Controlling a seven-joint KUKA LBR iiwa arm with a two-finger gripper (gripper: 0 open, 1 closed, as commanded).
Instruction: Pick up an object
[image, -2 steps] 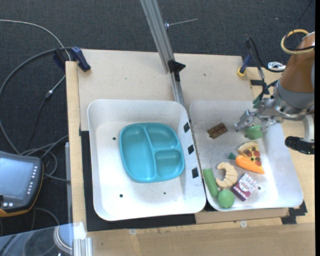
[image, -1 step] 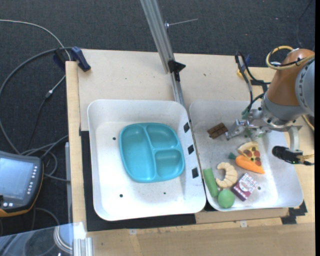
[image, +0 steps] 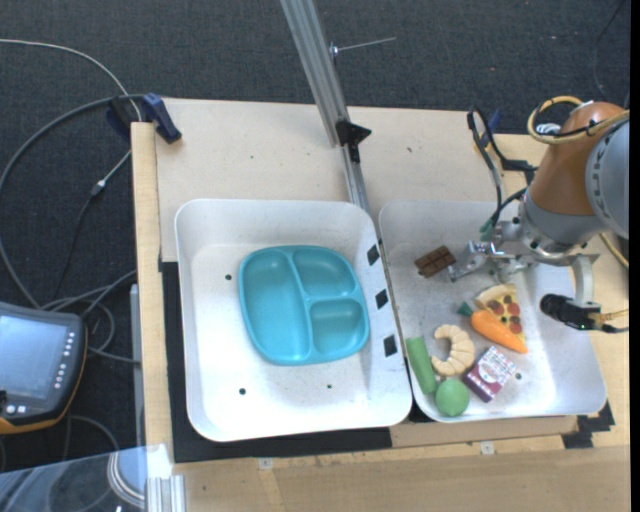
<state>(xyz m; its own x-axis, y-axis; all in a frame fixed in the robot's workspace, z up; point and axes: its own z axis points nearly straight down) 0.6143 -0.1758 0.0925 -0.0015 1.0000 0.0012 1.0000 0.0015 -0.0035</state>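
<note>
While the claw (image: 487, 257) hovers, grip state unclear, the brown block (image: 434, 261) at nine o'clock awaits descent.

Several toy foods are found in the right bin (image: 590, 385). A brown chocolate piece (image: 434, 261) lies flat near its upper left. A pizza slice (image: 500, 303) is set mid-bin, with an orange carrot (image: 497, 329) touching it. Lower down are gathered a croissant (image: 455, 346), a green cucumber (image: 421, 364), a green lime (image: 452, 397) and a maroon packet (image: 490, 373) — all close together.
</note>
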